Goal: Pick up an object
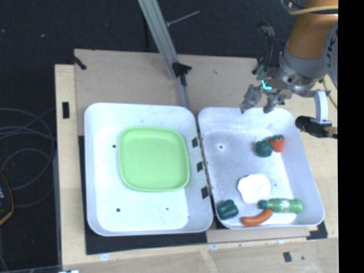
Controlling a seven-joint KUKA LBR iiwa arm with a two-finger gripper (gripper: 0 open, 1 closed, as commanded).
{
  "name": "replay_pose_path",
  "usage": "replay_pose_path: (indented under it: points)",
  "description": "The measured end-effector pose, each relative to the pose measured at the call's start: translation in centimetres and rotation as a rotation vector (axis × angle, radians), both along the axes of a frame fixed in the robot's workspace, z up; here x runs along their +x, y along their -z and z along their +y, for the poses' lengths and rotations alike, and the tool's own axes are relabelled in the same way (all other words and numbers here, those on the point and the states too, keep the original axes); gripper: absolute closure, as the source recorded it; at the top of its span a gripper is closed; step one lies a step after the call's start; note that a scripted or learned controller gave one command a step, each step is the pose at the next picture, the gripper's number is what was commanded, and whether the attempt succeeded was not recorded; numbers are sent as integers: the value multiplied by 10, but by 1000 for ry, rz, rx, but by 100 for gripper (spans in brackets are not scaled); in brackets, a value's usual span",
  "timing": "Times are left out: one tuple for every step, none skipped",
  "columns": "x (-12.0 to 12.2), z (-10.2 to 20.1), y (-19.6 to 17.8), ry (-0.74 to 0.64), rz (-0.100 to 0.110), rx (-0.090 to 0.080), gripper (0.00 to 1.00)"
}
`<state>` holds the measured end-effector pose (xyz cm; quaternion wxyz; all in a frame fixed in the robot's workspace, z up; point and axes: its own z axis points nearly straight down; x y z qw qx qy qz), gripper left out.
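On the tan bench (68, 169), set against a dark floor, two shallow white bins sat side by side: the left bin (102, 209) carried a light green plate (153, 158) with bare white floor around it, and the right bin (227, 129) kept its objects toward the near and right edges — a teal ball (263, 148) touching an orange piece (277, 144), a white lump (253, 187), a green bottle (281, 205), an orange sausage shape (256, 218) and a dark green block (227, 209). Above that bin's far edge the gripper (260, 102) hung with its fingers spread and nothing between them, the far-left stretch of the bin floor below it lying open.
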<state>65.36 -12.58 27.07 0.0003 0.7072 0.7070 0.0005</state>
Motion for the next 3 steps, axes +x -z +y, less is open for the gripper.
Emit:
replay_pose_path:
  points:
    - [0, 0, 0, 0, 0, 0, 0]
    - [5, -5, 60, 1, 6, -1, 0]
    - [12, -2, 108, 0, 5, -1, 0]
